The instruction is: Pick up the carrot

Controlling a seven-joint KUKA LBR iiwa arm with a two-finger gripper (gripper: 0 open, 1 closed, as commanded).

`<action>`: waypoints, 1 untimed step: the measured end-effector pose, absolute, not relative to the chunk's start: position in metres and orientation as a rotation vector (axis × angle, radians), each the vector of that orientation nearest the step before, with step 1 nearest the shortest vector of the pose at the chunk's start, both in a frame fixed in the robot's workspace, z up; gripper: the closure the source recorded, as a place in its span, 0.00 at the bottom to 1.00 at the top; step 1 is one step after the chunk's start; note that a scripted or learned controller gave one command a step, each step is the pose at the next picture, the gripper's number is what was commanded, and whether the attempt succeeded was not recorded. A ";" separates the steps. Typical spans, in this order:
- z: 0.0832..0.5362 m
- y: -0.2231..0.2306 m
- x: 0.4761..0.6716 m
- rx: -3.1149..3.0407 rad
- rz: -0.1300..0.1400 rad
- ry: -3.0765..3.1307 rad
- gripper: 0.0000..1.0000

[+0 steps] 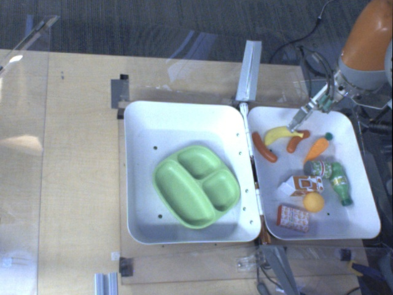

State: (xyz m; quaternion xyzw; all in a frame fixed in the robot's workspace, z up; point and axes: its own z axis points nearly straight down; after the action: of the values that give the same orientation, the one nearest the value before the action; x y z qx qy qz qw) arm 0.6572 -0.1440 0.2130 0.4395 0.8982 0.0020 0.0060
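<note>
The carrot (317,148) is orange with a small green top and lies in the upper right part of the right bin (363,165). My gripper (297,122) reaches in slantwise from the upper right, with its tip over the bin's far edge. The tip is just above a yellow banana (278,134) and a short sausage (298,141). The carrot lies apart from the tip, a little to its lower right. Nothing is visibly held.
The right bin also holds a longer red sausage (264,147), a green bottle (339,184), a small carton (305,184), an orange (313,202) and a red packet (293,217). The left bin (141,134) holds a green divided plate (196,185).
</note>
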 end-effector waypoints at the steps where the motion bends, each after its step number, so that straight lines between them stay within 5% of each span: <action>1: 0.116 -0.194 0.597 1.339 0.007 2.824 0.00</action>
State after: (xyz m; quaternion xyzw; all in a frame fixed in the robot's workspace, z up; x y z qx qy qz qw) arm 0.5970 -0.1938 0.1156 0.4285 0.9035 0.0023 0.0082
